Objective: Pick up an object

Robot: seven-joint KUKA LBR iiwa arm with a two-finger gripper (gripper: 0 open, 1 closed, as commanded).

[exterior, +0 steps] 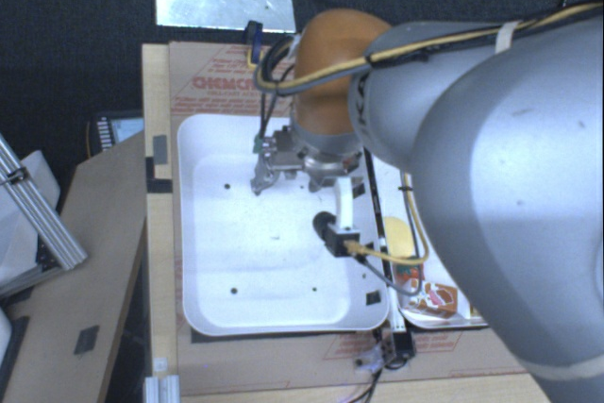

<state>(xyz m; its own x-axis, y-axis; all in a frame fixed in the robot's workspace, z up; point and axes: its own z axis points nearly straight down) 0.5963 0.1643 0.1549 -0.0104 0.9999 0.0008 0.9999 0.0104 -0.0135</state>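
**Camera view.** The grey arm (500, 165) reaches in from the right, and its orange band (326, 75) stands over the far rim of the left bin (193, 203). The gripper (267, 173) hangs low over the far part of that bin, above bare white floor. Whether it is released or clenched cannot be told from this slant, and nothing is seen held in it.

The candidate objects lie in the right bin (453, 322), well apart from the gripper and largely hidden by the arm. They are a yellow item (403, 236) and, nearer the camera, a printed orange-and-white item (432, 295).

*Orientation.* Too little of either item shows to be sure. The printed item's exposed strip appears to run along the bin's near rim. The yellow item's long axis cannot be told.

*Risk.* A descent here would probably close on nothing, since the pickable items lie in the other bin. The fingertips could also strike the bin floor. A yellow cable (387, 254) hanging below the wrist could drag across the items if the arm crosses over.
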